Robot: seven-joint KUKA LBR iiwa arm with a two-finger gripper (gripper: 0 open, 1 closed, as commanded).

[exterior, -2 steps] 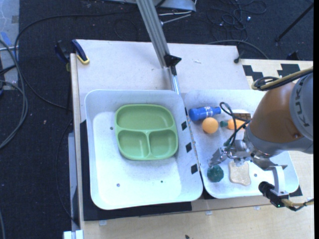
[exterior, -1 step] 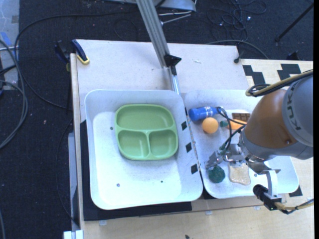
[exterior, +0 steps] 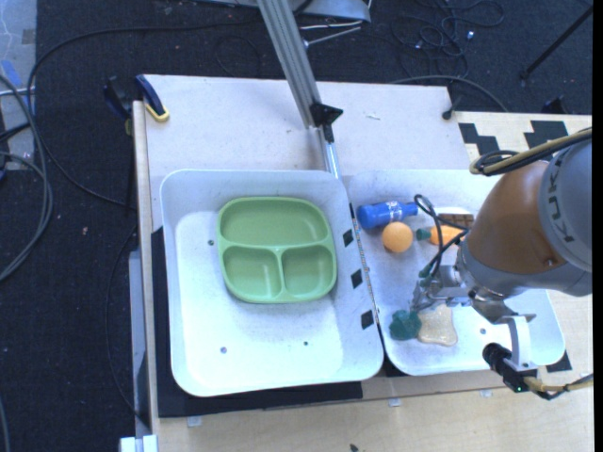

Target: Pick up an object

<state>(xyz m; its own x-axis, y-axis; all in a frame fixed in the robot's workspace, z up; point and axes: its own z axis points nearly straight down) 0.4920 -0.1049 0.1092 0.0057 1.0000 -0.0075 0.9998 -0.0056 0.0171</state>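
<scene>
In the right bin (exterior: 471, 361) lie a blue bottle (exterior: 384, 213), an orange ball (exterior: 398, 238), an orange carrot-like piece (exterior: 448, 233), a small dark green object (exterior: 406, 325) and a pale beige flat piece (exterior: 438, 329). My gripper (exterior: 431, 298) is down in this bin, just above the beige piece and right of the green object. The wrist and cables hide its fingertips.
The left bin (exterior: 188, 347) holds a light green divided plate (exterior: 278, 249). A metal pole (exterior: 294, 55) slants down to the divider between the bins. The arm's orange band (exterior: 513, 219) covers the right bin's right side.
</scene>
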